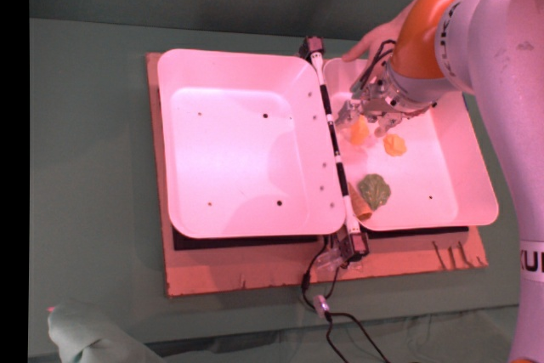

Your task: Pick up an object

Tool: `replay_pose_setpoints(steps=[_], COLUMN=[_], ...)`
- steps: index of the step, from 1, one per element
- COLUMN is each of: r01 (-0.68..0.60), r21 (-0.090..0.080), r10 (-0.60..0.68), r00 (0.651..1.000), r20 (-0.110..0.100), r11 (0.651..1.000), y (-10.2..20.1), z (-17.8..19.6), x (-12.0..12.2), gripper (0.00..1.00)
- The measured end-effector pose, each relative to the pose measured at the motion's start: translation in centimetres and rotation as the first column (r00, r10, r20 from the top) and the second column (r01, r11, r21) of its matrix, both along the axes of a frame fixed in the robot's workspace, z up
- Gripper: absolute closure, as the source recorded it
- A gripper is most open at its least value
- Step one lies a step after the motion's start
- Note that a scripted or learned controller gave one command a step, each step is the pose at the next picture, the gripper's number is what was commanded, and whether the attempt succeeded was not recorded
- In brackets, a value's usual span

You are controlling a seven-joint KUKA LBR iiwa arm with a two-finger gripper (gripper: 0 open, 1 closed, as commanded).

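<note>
Two fingers (351, 112) hang from the gripper (364, 121) down into the right bin (476, 183), and we cannot tell how wide they stand, since the wrist and its cabling crowd over them from this slant. Just beneath and between them sits an orange lump (360, 130), which looks to touch or nearly touch the tips; we do not see it clearly pinched, so we do not count it as held. A second orange piece (394, 145) lies just to its right on the bin floor, apart from the gripper. Nearer the front wall rests a green leaf-shaped piece (374, 190) with a tan wedge (360, 204) tucked against its lower left edge, both close to the black-and-white divider bar (333, 132) that runs between the bins. The left bin (238, 140) shows only small dark specks. A person's hand (378, 38) rests on the far rim of the right bin, beside the arm (484, 30).

We judge the step in hand to be the descent or closing on the orange lump. The next move calls for the tips to straddle it squarely, close firmly, then rise straight so that it clears its neighbour and the divider. The human fingers nearby ask for a slow, contained lift.
</note>
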State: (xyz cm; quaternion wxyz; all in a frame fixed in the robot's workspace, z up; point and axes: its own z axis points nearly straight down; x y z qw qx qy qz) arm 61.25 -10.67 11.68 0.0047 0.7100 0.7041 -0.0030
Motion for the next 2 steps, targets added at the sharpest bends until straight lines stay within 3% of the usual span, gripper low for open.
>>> replay_pose_setpoints(steps=[1,2], r01=[-0.003,0.000], r21=[0.000,0.000], r10=[0.003,0.000], r00=[1.000,1.000], r20=[0.015,0.023], r11=[1.000,1.000], y=[-0.3,-0.4], z=[-1.0,0.3], x=[0.5,0.7], gripper=[0.00,1.00])
